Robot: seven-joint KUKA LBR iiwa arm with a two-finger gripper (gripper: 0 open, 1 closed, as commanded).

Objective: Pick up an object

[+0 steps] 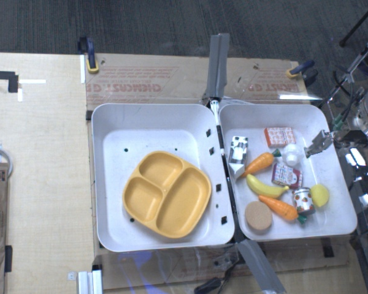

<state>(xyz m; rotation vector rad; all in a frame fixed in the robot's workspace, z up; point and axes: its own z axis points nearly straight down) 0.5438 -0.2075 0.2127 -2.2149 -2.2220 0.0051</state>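
Note:
The right white bin point(340, 222) holds several small items: a pink box point(279, 136), a silver and white carton point(237, 150), a white round piece point(291, 156), two carrots point(259, 163) point(279, 207), a banana point(265, 186), a pink packet point(286, 175), a small can point(302, 200), a lemon point(319, 195) and a tan disc point(258, 217). My gripper point(317, 144) reaches in from the right edge over this bin's right side. It sits just right of the white round piece, with nothing visibly in it.
The left white bin point(110, 133) holds a yellow divided plate point(167, 193). A grey upright post point(218, 66) stands behind the wall between the two bins. Cardboard lies behind the bins. Cables and arm hardware point(356, 158) crowd the right edge.

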